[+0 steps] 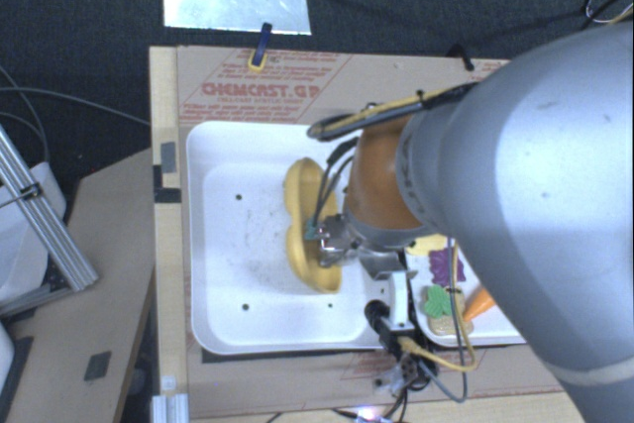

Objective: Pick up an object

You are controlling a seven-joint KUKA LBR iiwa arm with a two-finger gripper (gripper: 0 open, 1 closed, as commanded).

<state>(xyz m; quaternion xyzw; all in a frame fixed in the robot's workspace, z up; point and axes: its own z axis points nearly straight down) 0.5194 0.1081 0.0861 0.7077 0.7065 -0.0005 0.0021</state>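
Yellow banana (309,231) mid-bin, hand (332,248) touching, white bin (223,213) open leftward

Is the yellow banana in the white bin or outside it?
In. The yellow banana lies on the floor of the left white bin, partly hidden by the arm's wrist.

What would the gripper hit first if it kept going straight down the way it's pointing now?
Most likely the yellow banana-shaped object lying in the left bin. The gripper points down right over its lower half, with nothing visible in between. Depth is unclear from this slanted view, so it may already be touching it.
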